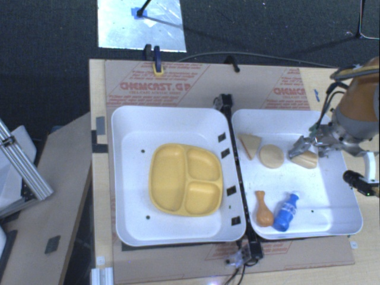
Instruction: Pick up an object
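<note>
Since the arm reaches in from the right, the gripper (304,149) sits low over the far-right part of the right bin (344,218), directly at a tan bread-like piece (307,160) that lies near that bin's right wall. Jaws' state: cannot tell; the metal tips blur against the piece, so it is unclear whether they straddle it, touch it, or just hover above. No grasp can be claimed.

Likely target is that tan piece, judged from where the tool points. Other candidates in the same bin:
- pale wedge, cheese-like (251,145), near the far-left corner by the divider
- round tan disc, biscuit-like (272,156), just beside the wedge, toward the bin's centre
- orange drumstick-shaped toy (263,209), near the front-left corner
- small blue bottle (286,212), just beside the drumstick, tilted on its side

Items are loosely scattered, probably so that each one has clear approach room; the tan piece is apart from the disc, which helps.

The left bin (127,129) carries a yellow divided plate (184,178), lying flat in the middle, three compartments facing up. It looks like a drop-off spot, though the task only asks for a pick.

Both bins sit side by side on a cardboard sheet (178,82) on the tabletop (71,159), with black clips along the shared edge, presumably to stop the bins from sliding.

Risk: the piece is low and near the wall, so the jaws could slip off or clip the bin's side.
</note>
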You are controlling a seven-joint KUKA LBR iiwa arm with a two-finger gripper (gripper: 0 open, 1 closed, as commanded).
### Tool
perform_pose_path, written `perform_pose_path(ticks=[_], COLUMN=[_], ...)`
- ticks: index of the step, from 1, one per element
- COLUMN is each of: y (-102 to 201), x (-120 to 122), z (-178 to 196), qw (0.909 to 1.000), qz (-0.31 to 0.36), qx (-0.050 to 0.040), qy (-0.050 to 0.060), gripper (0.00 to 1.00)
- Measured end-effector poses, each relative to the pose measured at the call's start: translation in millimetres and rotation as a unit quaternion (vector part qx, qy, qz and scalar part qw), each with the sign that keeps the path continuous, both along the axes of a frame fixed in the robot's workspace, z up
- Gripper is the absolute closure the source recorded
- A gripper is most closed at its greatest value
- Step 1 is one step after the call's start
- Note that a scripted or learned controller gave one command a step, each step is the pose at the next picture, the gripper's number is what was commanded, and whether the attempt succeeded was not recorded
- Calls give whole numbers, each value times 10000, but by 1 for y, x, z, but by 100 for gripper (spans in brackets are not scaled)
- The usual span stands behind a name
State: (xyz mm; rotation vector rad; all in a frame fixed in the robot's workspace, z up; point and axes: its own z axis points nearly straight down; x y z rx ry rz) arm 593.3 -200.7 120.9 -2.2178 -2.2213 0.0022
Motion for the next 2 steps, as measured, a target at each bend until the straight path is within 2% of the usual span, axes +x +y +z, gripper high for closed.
perform_pose_path(ticks=[1,2], y=[0,0], x=[0,2], z=[-38,-25], qw=[10000,10000], qz=[1,4], qx=[-5,-12], qy=[-13,-37], gripper=[0,100])
